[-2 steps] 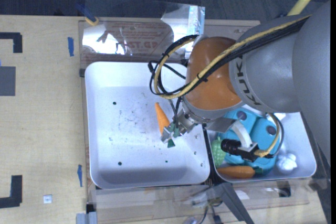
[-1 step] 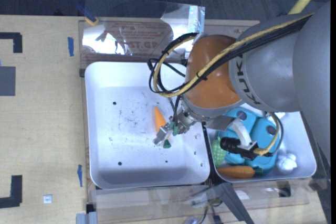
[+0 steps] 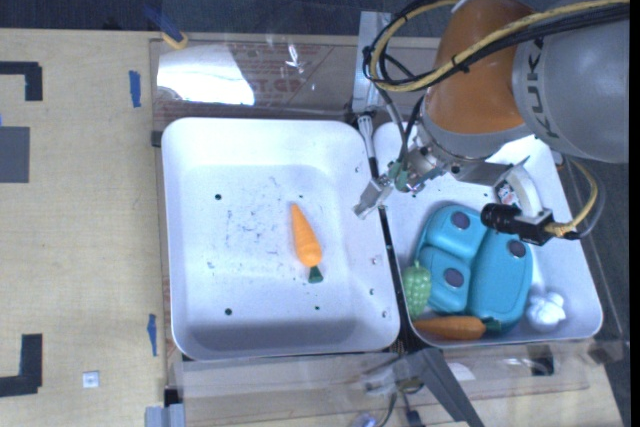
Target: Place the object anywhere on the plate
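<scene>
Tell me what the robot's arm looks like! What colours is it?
The arm is big, round and grey, with a shiny orange band near the wrist. Part of the letters "KUKA" is printed in dark letters on the grey shell. Black and yellow cables loop around it. The gripper at the end is small and made of silvery metal.

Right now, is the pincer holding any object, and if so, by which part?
Nothing is seen between its fingers. The pincer hangs over the divide between the two bins, while the toy carrot lies apart from it in the left bin.
</scene>
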Action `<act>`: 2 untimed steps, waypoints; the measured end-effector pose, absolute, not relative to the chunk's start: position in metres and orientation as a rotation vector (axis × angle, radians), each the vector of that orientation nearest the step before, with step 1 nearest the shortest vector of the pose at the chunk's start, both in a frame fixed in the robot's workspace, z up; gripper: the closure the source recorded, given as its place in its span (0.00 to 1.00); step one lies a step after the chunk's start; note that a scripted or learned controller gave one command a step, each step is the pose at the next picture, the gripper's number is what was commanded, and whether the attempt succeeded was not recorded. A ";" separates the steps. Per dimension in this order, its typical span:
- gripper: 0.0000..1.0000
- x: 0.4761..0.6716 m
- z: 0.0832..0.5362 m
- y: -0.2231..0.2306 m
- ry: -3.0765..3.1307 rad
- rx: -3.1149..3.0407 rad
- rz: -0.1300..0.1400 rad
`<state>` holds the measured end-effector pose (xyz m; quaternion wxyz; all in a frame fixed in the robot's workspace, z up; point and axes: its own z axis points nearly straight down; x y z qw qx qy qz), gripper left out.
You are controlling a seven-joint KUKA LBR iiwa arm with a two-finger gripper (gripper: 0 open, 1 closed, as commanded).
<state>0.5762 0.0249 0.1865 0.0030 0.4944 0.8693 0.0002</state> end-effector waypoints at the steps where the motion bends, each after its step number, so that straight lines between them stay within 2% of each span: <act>1: 1.00 0.577 0.196 0.030 2.729 1.542 0.007; 2: 1.00 0.571 0.185 0.076 2.941 1.105 0.001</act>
